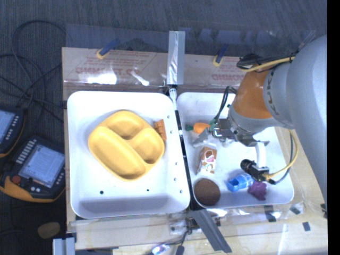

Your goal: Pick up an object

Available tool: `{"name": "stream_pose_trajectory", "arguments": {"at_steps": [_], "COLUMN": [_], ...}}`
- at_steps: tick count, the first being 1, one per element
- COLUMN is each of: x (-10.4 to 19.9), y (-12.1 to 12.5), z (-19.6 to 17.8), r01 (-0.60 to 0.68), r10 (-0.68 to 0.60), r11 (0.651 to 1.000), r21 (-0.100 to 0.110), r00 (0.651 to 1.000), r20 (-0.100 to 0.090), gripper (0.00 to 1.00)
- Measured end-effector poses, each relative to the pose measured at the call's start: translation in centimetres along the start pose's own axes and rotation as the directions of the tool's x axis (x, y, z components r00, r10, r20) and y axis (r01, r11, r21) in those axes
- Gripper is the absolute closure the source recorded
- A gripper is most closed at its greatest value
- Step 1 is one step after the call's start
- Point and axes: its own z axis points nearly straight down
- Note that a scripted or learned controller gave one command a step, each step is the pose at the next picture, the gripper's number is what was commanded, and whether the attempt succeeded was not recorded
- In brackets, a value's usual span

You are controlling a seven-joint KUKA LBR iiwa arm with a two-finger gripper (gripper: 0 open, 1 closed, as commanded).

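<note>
Grey arm: my arm (297, 89) comes in from the right and hangs low over the right bin (183, 116).

Tool: my gripper (215, 132) points down into the upper left part of that bin. The arm's own body hides the tip, so I cannot tell what the tool is doing or if it has anything.

Closest things: a small orange piece (200, 127) lies just beside the tip, and a grey scrap (201, 137) sits right under it.

Other things to pick: a little packet (207, 160) lies in the middle of the right bin. A brown ball (206, 191) sits at the front, near the wall. A blue toy (239, 183) and a purple lump (258, 190) lie side by side at the front right.

Left bin: a big yellow shape (126, 143) fills much of the left bin (79, 195). A small orange bit (160, 129) touches its right side.

Step in hand: I think I am at the reach-down step, aiming for the orange piece or the scrap. Nothing looks lifted yet.

Next move: I would need to get the tip squarely over one small thing, pinch it, then go straight up. The bin wall is close on the left, so I must stay off it.
</note>
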Motion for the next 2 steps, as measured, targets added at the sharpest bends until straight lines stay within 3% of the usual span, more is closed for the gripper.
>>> {"name": "stream_pose_trajectory", "arguments": {"at_steps": [1, 2], "x": [-0.1, -0.2], "y": [0.1, -2.4], "z": [-1.0, -0.3], "r01": [-0.001, 0.162], "r10": [0.001, -0.162], "r11": [1.0, 0.987], "r21": [-0.002, -0.011], "r00": [1.0, 0.987], "r20": [-0.001, 0.003], "gripper": [1.0, 1.0]}}
